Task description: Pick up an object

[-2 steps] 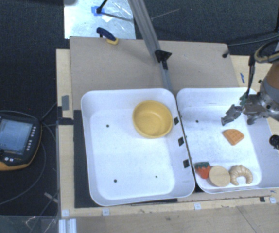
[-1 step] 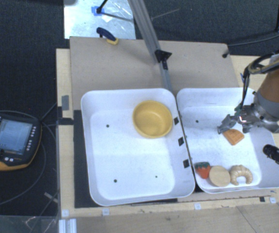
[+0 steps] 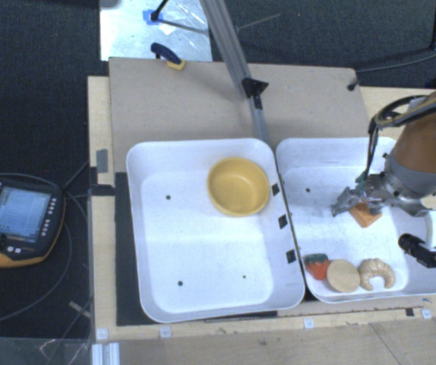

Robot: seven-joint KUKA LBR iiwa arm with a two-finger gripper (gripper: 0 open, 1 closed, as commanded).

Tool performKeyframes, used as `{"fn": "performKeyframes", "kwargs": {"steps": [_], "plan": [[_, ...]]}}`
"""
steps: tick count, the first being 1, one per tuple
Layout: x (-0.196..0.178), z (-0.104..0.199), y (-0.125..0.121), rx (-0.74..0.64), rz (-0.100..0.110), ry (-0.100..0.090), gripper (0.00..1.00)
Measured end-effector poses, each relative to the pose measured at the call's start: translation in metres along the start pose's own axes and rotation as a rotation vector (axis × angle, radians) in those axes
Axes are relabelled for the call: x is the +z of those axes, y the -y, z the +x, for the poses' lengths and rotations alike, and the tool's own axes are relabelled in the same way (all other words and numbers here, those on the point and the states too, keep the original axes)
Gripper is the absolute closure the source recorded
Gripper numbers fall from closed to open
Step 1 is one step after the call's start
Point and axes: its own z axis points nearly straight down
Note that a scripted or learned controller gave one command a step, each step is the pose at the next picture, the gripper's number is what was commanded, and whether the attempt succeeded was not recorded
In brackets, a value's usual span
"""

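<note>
Claw: the gripper (image 3: 352, 201) sits low in the right bin (image 3: 309, 166), at the end of the grey arm (image 3: 423, 154) with its orange band
Claw state: cannot tell how it stands; the metal tip is small and blurred against the white floor
Orange block: an orange block (image 3: 365, 216) lies right at the claw, touching or just under its near side; whether it is gripped cannot be told
Near the claw: a round tan disc (image 3: 343, 275), a croissant-like piece (image 3: 377, 272) and a small red and green item (image 3: 316, 265) lie in a row along the bin's front wall, nearer the camera than the claw
Away from the claw: a yellow bowl (image 3: 238, 186) stands upright in the left bin (image 3: 150, 234), well apart, across the shared wall
Far from the claw: a teach pendant (image 3: 14, 220) rests on the dark floor beyond the bench (image 3: 203, 101)
</note>
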Motion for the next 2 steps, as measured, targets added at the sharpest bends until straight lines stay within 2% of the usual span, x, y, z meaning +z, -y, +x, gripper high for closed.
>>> {"fn": "performKeyframes", "kwargs": {"steps": [1,2], "plan": [[-0.013,0.000,-0.001,0.000,-0.004,0.001,1.00],[-0.064,0.009,-0.007,-0.001,-0.007,0.001,1.00]]}}
